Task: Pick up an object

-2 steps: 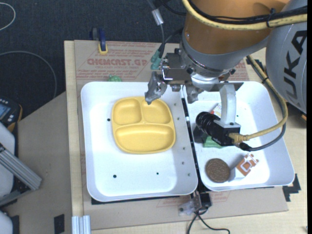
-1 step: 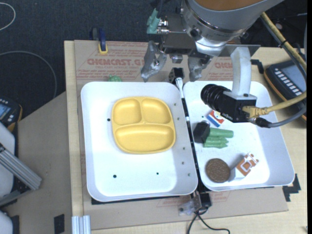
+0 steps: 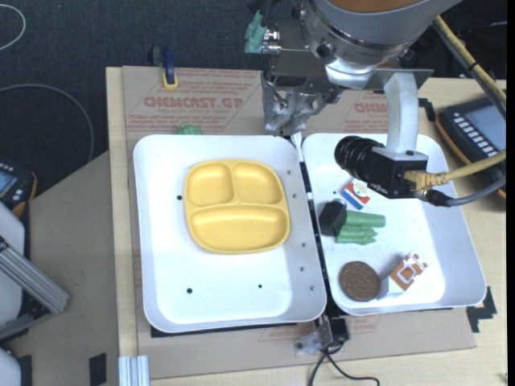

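Brown cookie (image 3: 359,281), green toy (image 3: 360,227), yellow divided plate (image 3: 236,206), tool (image 3: 288,117) above bins

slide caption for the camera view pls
Arm's pincer above two bins: yellow plate left, small toys and round cookie right.

I see two bins side by side on the bench. A tray (image 3: 236,206) lies in the left bin (image 3: 161,296). In the right bin (image 3: 459,272), a block (image 3: 331,218) touches a toy (image 3: 360,227) on its right, a card (image 3: 355,195) behind them. Nearer me lie a disc (image 3: 359,281) and, to its right, a small box (image 3: 408,272). The gripper (image 3: 291,119) hangs over the bins' far edge.
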Controlling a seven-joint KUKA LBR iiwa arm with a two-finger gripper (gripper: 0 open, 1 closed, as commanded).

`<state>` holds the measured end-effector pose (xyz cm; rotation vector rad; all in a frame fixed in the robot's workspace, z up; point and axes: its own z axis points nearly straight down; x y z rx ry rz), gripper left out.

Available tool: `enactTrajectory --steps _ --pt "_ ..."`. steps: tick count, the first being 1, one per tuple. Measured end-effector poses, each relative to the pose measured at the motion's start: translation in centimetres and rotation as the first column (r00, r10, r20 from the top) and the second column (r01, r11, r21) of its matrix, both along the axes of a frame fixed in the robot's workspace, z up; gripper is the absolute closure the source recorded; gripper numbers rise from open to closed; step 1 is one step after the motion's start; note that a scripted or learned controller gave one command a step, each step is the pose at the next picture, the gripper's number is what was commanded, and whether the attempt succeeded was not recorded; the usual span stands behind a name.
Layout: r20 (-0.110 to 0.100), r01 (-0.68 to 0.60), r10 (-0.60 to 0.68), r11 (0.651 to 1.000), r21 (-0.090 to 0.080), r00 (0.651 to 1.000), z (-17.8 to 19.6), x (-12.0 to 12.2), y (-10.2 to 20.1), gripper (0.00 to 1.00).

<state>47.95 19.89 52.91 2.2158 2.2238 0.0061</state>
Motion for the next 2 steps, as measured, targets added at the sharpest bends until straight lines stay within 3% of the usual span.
enactTrajectory --steps 1,2 --pt "-0.017 0.008 -0.008 1.0 -0.007 1.0 -11.3 -0.1 -3.0 1.0" --pt "0.0 0.005 -0.005 1.0 -0.001 1.0 -9.2 2.7 -2.6 1.0"
